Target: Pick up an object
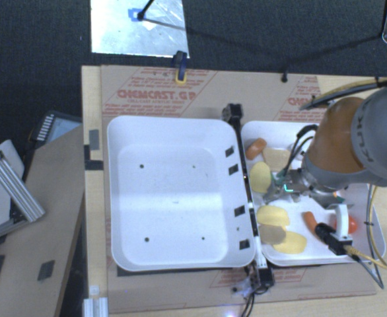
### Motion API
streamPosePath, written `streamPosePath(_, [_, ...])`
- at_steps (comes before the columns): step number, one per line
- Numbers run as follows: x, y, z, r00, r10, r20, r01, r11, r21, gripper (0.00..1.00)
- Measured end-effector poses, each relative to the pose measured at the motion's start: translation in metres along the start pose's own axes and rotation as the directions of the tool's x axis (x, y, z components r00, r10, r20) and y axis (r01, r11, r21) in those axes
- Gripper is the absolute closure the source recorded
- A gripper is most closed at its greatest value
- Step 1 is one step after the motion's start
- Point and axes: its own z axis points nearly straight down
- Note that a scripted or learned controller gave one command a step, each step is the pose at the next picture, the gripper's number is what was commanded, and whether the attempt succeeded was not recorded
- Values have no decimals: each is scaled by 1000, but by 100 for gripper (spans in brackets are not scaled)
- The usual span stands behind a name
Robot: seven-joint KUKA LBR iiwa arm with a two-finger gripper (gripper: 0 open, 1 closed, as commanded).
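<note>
The right bin (pixel 292 129) holds several small food-like pieces. An orange-brown piece (pixel 255 148) and a cream piece (pixel 277 157) lie near its far left corner. Below them is a yellow-green piece (pixel 260 175). Toward the front lie a yellow piece (pixel 273 214), a brown piece (pixel 273 233) and another yellow piece (pixel 291 244). A small orange stick (pixel 309 220) and a red piece (pixel 352 225) lie further right. My gripper (pixel 277 187) hangs low over the bin's left half, just right of the yellow-green piece and above the yellow one. The wrist hides its tips.
The left bin (pixel 174 190) stands beside the right one, with a row of black clips (pixel 236 170) along the shared wall. The grey arm (pixel 372 137) covers the right bin's far right part. A yellow clamp (pixel 180 76) sits behind the bins.
</note>
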Motion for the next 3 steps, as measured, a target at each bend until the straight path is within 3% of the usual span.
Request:
streamPosePath(1, [0, 68, 9, 1000, -5, 1, 5, 1000, -4, 0])
streamPosePath(2, [-47, 46, 9, 1000, 3, 1, -3, 1000, -1, 0])
streamPosePath(3, [-19, 120, 9, 1000, -9, 3, 9, 1000, -5, 0])
